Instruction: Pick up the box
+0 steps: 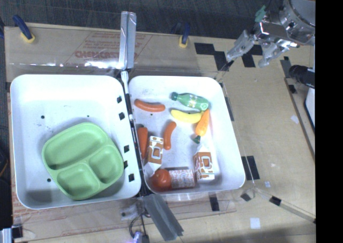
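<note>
Two small orange-and-white boxes lie in the right bin [230,145]. One box [155,150] is near the bin's left wall; the other box [205,165] is at the front right, beside a can [180,177]. My gripper [247,56] hangs above the bench beyond the bin's far right corner, well away from both boxes. Its fingers are spread open with nothing between them.
The right bin also holds a green bottle [189,99], a banana [186,115], a carrot [202,123], three sausages [150,106] and a red round item [159,181]. A green divided plate [83,160] sits in the left bin [32,97].
</note>
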Robot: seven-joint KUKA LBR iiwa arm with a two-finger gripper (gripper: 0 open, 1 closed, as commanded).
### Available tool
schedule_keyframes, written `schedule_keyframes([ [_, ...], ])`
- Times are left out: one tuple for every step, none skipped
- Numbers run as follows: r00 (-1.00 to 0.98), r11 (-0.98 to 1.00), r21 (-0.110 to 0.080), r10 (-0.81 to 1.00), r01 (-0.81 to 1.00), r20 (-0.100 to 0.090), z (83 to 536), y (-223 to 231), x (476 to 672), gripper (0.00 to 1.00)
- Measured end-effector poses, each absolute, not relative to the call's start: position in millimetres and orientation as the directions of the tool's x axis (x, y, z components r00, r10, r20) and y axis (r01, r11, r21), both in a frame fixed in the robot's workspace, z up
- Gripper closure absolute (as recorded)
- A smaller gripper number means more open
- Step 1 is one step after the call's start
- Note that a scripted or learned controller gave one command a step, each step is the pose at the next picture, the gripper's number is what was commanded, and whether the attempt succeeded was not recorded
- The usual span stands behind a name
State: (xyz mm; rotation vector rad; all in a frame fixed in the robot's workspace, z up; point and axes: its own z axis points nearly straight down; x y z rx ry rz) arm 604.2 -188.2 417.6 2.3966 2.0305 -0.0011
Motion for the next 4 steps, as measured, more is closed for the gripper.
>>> schedule_keyframes([
  [0.239, -0.239, -0.006, 0.971, 0.971, 0.0, 270.1, -185.4, 657.0, 0.0],
  [-0.116, 0.116, 0.02, 0.993, 0.993, -0.007, 115.2, -161.4, 664.1, 0.0],
  [0.061, -0.061, -0.002, 0.998, 0.998, 0.0, 124.9, -112.0, 657.0, 0.0],
  [0.39, -0.39, -0.005, 0.921, 0.921, -0.001, 91.5, -100.4, 638.2, 0.0],
])
